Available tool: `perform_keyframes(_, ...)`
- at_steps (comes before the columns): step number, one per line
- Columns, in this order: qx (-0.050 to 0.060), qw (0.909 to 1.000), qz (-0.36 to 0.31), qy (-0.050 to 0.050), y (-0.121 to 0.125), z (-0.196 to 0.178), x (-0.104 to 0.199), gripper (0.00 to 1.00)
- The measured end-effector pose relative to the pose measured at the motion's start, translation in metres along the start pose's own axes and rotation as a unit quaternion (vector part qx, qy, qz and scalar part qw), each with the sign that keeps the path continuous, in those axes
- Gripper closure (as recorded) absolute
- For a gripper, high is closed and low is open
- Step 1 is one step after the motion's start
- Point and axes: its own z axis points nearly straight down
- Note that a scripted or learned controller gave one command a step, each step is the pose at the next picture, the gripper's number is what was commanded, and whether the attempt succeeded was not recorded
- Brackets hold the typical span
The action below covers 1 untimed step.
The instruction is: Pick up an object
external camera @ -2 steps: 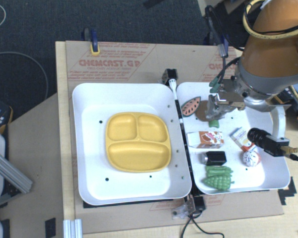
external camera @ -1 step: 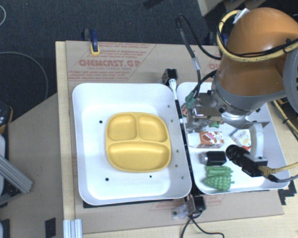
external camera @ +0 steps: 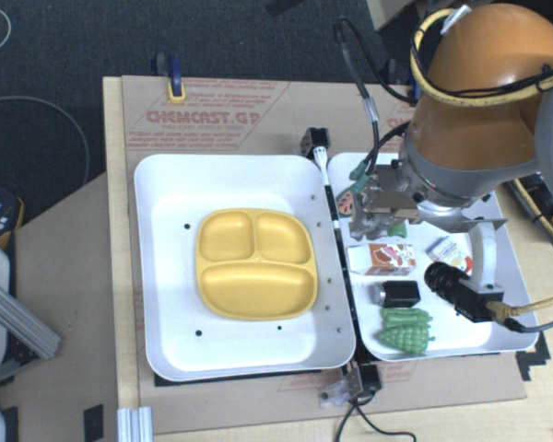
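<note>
My gripper (external camera: 378,226) hangs low over the back left part of the right bin (external camera: 511,334), under the arm's big orange band. Just in front of it lies a red and white packet (external camera: 390,257). A small black block (external camera: 401,293) sits nearer the front, and a green knobbly toy (external camera: 405,328) lies at the bin's front edge. A small teal and red item (external camera: 355,201) shows at the gripper's left side, partly hidden by it. Nothing can be seen between the fingers from here.
The left bin (external camera: 166,247) bears a yellow divided plate (external camera: 255,263) in its middle. In the right bin, a small white, red and yellow wrapper (external camera: 447,247) and a white curved piece (external camera: 484,247) lie right of the gripper. The arm covers that bin's back part.
</note>
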Motion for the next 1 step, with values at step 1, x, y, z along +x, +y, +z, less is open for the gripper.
perform_keyframes(1, -0.003, 1.0000, -0.005, 0.002, -0.0003, -0.0415, 0.0776, 1.00)
